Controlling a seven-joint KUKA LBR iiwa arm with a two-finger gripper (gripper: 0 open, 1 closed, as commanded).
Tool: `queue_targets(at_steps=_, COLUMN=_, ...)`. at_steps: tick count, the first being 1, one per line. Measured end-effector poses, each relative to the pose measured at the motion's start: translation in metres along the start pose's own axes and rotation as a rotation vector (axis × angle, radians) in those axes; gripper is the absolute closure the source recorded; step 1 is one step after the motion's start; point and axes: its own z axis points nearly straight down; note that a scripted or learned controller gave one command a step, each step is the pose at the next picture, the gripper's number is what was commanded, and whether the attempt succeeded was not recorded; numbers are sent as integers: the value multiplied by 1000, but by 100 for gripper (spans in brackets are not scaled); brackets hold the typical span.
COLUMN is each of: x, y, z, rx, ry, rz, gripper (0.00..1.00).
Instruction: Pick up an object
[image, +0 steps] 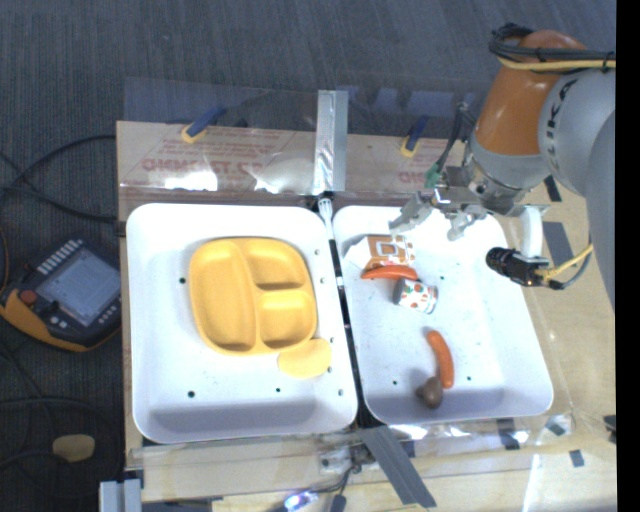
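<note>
Camera view, looking down at a slant, has the pincer (438, 214) hanging over the far edge of the right bin (520, 345), its two pale fingers (409, 213) spread wide apart with nothing between them. Nothing is held.

Nearest to it, just below and a little toward the divider, lies a small orange-and-white carton (384, 251) with an orange curved piece (388, 270) touching its near side. Just beyond those, further from the pincer, sits a small printed cup (415, 294) tipped on its side. Well away toward the near wall lies a toy sausage (441, 358), and touching its end, a small brown lump (430, 393). Across the divider, far to the pincer's side, the left bin (160, 400) holds a yellow divided tray (250, 293) with a pale yellow disc (303, 358) at its corner.

The carton looks the likeliest pick, being closest. I would judge it light and thin-walled, so it may crush or skid under a hard squeeze; closing across its narrower flat sides should hold best. The curved piece pressed against it could get caught up or nudge it aside. The sausage seems a smooth, rounded plastic thing, probably slippery; gripped across its middle it would balance better than at a tapered end.
</note>
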Motion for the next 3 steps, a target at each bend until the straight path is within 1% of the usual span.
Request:
queue_targets(at_steps=1, x=-6, y=7, z=94, rx=-38, ry=-2, rz=99, gripper=0)
queue_targets(at_steps=2, x=-14, y=-17, z=101, rx=-73, ry=3, rz=165, gripper=0)
queue_targets(at_steps=3, x=8, y=-75, z=127, rx=-13, ry=-2, rz=203, gripper=0)
